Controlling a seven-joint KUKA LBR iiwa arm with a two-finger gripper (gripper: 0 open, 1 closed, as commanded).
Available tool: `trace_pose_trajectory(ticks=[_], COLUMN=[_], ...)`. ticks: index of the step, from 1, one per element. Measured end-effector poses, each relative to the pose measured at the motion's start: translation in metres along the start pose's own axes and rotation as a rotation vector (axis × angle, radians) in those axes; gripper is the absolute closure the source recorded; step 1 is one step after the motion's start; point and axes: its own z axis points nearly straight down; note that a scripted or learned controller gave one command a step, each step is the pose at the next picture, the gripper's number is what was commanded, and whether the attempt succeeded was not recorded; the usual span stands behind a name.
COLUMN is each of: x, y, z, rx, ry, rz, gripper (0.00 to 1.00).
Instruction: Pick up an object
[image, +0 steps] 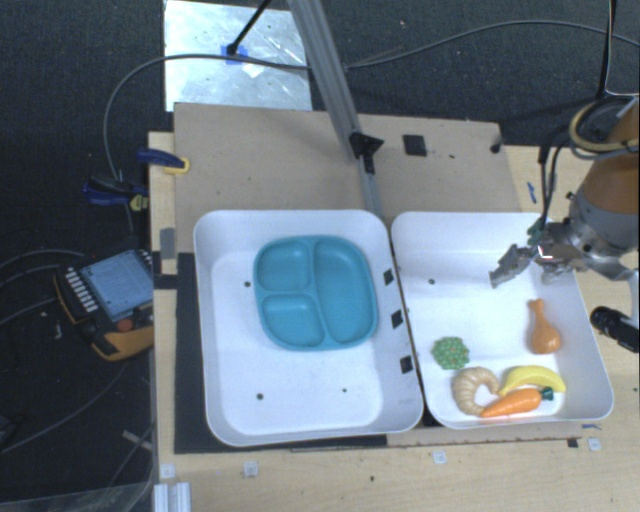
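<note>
End effector (512, 264), grip state unclear, hovers over five toy foods; one blue plate (315, 292) lies left.

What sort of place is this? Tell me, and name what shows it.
Most likely a robotics lab bench set up for picking trials. A robot arm reaches over two white bins; toy foods such as a carrot and banana lie in one, and loose cables run across the dark floor.

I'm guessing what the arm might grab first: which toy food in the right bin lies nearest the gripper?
The orange chicken drumstick, alone just below the gripper; the others cluster in the near corner.
</note>
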Motion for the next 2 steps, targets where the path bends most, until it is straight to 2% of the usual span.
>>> trace_pose_trajectory(ticks=[1,2], x=[0.000,-0.003], y=[0.003,0.012], z=[-0.007,0.049], rx=[-0.013,-0.011], ry=[-0.002,-0.003], rz=[-0.003,-0.001], gripper=[0.00,0.00])
